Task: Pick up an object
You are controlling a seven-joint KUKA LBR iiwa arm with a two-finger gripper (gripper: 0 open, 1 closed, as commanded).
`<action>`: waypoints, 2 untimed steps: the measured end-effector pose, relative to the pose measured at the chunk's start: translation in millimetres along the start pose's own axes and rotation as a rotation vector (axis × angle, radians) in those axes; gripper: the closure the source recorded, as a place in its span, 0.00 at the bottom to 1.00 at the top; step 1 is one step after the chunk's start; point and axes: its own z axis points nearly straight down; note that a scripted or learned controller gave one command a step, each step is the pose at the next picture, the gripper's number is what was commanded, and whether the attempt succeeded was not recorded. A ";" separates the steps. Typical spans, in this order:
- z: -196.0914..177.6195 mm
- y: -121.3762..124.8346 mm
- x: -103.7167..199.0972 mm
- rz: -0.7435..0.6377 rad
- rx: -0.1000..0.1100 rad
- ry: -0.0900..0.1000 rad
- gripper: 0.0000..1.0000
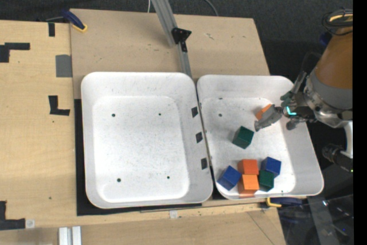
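My gripper (pixel 267 119) reaches in from the right and hangs over the upper right part of the right bin (pixel 304 149). A small orange block (pixel 264 109) lies right against the gripper's tip on its far side; I cannot tell if it is gripped. Just below and left of the tip, a dark green cube (pixel 243 137) rests on the bin floor. Near the bin's front edge a cluster is packed together: a blue cube (pixel 229 177), two orange cubes (pixel 249 166) (pixel 249 182), a green cube (pixel 266 180) and another blue cube (pixel 272 166).
The left bin (pixel 92 123) stands beside the right one, sharing a raised rim in the middle. A slanted metal pole (pixel 163 0) crosses the bench behind the bins. The wooden bench top (pixel 34 123) spreads to the left.
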 end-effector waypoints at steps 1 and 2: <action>-1.7 0.7 -0.1 -0.001 -0.004 -0.001 0.00; 57.9 -4.6 -7.2 0.001 0.004 0.000 0.00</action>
